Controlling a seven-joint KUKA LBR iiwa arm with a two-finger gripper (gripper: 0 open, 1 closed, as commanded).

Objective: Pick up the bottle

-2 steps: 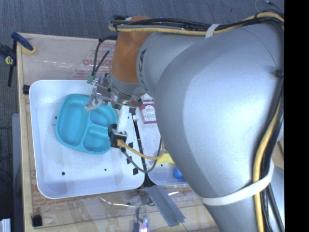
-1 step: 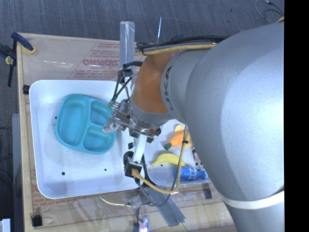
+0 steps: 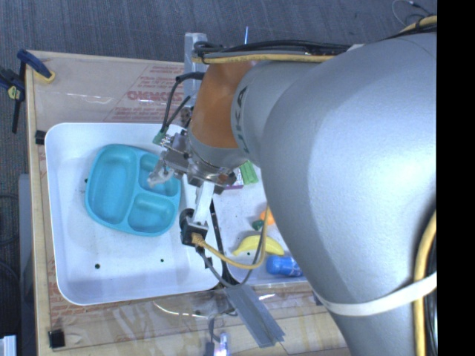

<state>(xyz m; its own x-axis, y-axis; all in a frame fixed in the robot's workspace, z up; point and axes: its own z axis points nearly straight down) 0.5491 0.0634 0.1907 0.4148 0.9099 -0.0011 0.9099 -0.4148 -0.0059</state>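
**Operator:** Report gripper status.

**Technician:** The gripper [image 3: 159, 174] is low over the blue divided plate [image 3: 122, 191] in the left bin [image 3: 67, 273], at the plate's right-hand compartments. Whether it is open or closed cannot be told, because the wrist and its cables [image 3: 200, 236] mask the tip. Nothing is visibly held in it.

**Operator:** Locate the bottle.

**Technician:** The bottle [image 3: 283, 266] is, by best reading, the blue rounded body lying on its side in the right bin [image 3: 239, 217], at the near edge. It is partly hidden under the arm [image 3: 341, 169]. A banana [image 3: 256, 245] lies just beside it, possibly touching. An orange item [image 3: 266, 216] sits beyond the banana, and a green item [image 3: 249, 173] is close under the wrist. The identification is uncertain, since too little of the body is exposed. The bottle is well apart from the gripper and in the other bin.

**Operator:** Expected handling characteristics?

**Technician:** Judged as a small plastic container, it should be light and fairly stiff, with a smooth and probably slippery curved wall. Lying flat, it is likely to roll when touched on one side.

**Operator:** Recommended hold?

**Technician:** Approach from above and close across the narrow width at mid-body, square to the long axis. Keep clear of the banana and the bin wall. Avoid the rounded ends, where slip-out is probable.
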